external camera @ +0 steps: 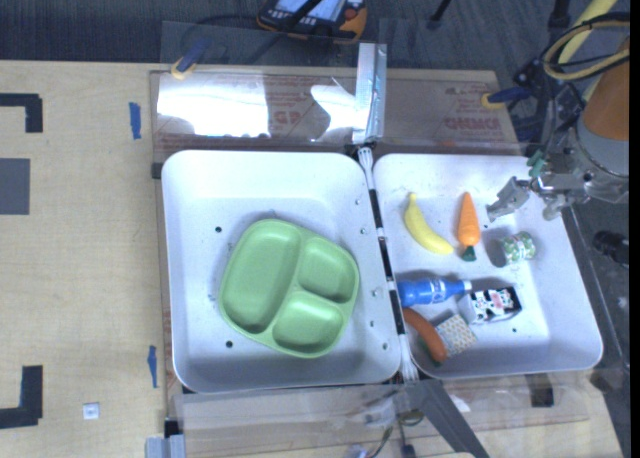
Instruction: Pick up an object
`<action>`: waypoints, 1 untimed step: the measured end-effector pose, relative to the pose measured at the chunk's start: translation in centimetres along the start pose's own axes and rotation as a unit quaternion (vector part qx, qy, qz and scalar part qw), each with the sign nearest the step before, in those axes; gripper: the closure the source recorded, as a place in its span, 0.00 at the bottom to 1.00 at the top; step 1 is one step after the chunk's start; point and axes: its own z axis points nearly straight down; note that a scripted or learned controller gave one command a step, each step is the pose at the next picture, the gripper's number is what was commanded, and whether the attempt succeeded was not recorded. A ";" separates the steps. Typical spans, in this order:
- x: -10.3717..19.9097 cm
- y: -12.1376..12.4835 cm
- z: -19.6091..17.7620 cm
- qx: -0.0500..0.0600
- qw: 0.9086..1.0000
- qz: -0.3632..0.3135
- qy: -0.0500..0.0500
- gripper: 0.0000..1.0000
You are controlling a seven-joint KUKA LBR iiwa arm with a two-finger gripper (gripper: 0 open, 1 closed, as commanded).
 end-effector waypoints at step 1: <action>2.8 3.9 9.8 -0.004 0.999 -0.041 -0.002 0.00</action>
